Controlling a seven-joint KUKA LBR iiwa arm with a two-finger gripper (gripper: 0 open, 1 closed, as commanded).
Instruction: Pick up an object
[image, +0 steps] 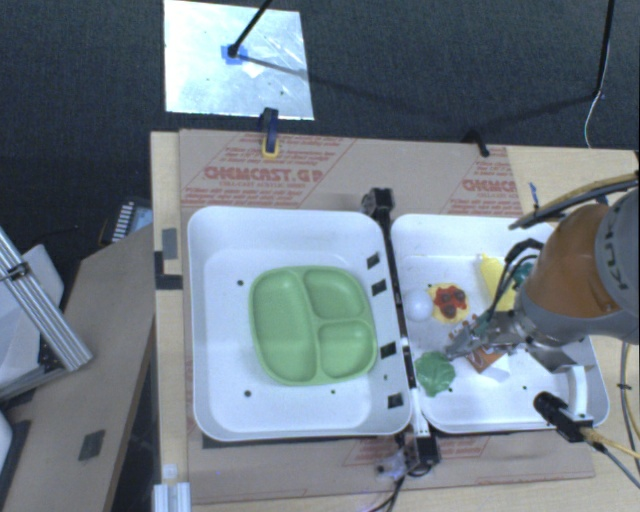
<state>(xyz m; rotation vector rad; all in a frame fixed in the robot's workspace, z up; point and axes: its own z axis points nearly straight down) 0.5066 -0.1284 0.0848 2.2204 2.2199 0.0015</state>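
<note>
My gripper (468, 340) reaches into the right bin (560, 415) from the right, low over its middle. Just below and right of the fingertips lies a small orange-brown piece (487, 360). A red and yellow object (449, 299) lies just above the gripper. A green leafy object (435, 373) sits at the bin's lower left. A white ball (418, 308) rests near the divider. A yellow object (492, 271) lies at the upper right, partly behind the arm. I see nothing clearly held between the fingers.
The left bin (220, 300) holds a green divided plate (310, 325). A black divider (390, 290) runs between the bins. The grey arm with its orange band (580, 270) covers the right bin's right side. Cardboard lies under both bins.
</note>
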